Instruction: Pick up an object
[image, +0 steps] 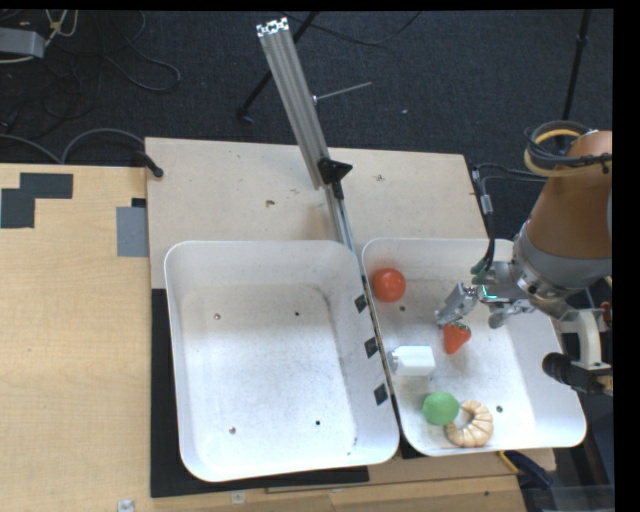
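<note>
Bench with two shallow white bins side by side, and the action's all in the right bin (560, 425), where a small red strawberry-looking piece (456, 338) with a green top sits near the middle, right under the gripper (478, 305), at its 7 o'clock. Looks to me like the reach-and-grasp step, fingers spread apart and holding nothing, so next it needs to drop straight down and close on it. Around it: an orange-red ball (389, 285) at 10 o'clock, a white block (413, 359) at 8, a green ball (439, 408) and a tan ring-shaped thing (470, 424) at 6.
</note>
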